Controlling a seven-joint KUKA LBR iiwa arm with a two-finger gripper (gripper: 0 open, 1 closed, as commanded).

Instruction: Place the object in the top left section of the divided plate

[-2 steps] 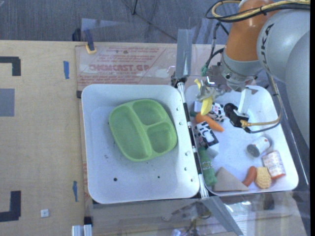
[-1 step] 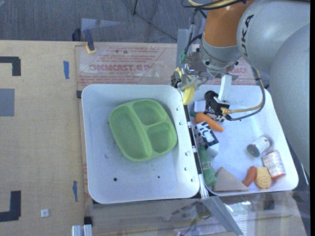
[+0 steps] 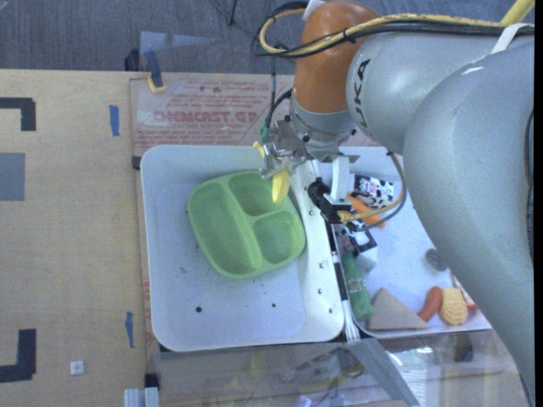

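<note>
Lighting: bright, even, overhead; soft shadows only. Glare: mild sheen on grey arm (image 3: 458, 142). Focus: slightly soft throughout.

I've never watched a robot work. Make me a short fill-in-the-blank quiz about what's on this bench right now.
1. The divided plate is coloured ____.
2. The plate lies in the ____ bin as the camera sees it.
3. The small object at the tool is coloured ____.
4. The plate has ____ sections.

Missing words: green; left; yellow; three
</note>
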